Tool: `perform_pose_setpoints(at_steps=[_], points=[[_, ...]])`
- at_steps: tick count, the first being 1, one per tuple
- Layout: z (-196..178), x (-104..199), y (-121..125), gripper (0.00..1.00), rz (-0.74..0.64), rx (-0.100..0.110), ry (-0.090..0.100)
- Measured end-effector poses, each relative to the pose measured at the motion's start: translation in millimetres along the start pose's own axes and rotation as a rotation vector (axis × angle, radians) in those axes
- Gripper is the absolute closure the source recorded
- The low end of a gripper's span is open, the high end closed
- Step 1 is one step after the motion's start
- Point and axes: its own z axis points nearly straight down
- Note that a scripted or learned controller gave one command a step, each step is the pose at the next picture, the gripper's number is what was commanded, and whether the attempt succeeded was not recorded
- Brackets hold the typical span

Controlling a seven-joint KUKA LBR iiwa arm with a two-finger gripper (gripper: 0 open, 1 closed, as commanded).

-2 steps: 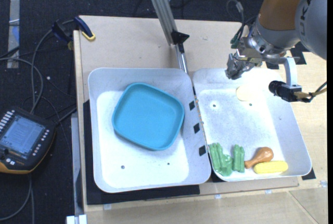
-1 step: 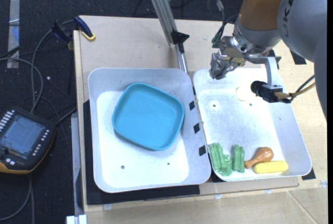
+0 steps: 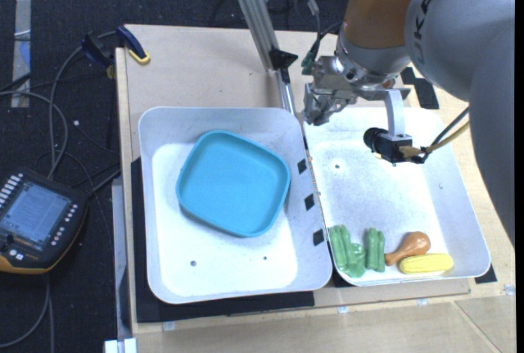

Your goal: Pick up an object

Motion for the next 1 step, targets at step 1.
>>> perform_pose_setpoints(at_steps=[1], points=[[17.6, 56.2, -10.7, 1.00, -0.001, 0.001, 0.000]])
